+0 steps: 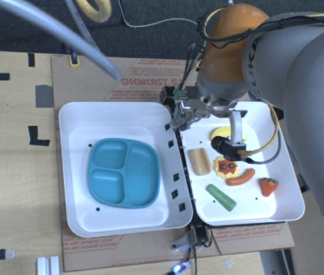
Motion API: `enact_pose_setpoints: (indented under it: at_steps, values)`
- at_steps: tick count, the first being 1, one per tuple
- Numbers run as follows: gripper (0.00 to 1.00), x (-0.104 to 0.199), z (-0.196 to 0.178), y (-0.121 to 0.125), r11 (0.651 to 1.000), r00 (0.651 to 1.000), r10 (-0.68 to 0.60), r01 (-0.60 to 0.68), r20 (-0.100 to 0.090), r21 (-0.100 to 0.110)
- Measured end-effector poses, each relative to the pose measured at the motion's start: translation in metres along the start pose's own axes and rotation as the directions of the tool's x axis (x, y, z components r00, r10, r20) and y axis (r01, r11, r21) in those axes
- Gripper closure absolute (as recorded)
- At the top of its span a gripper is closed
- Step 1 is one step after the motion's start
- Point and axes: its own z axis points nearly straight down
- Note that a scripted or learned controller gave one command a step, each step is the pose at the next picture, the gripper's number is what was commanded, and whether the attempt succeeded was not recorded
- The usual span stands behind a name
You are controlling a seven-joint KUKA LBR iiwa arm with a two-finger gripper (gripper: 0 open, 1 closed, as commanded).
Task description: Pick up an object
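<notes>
White bins (116,109) sit on cardboard (144,80) over the table (12,171), dark floor (162,4) beyond. We cannot tell the tool's (182,112) state.

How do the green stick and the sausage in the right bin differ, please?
Colour: the green stick is green, the sausage orange-red. Shape: the green stick is straight with blunt ends, the sausage slightly curved. Place: the green stick lies apart from the others, nearer the view's lower edge, while the sausage lies right beside the pizza slice. Both are long toy foods lying flat in the right bin.
</notes>
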Motion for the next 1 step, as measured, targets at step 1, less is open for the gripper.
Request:
enact_pose_setpoints:
  at_steps: [1]
  values:
    - [1.00, 0.0512, 0.0166, -0.0068, 1.000, 1.000, 0.001, -0.001, 0.001, 0.004]
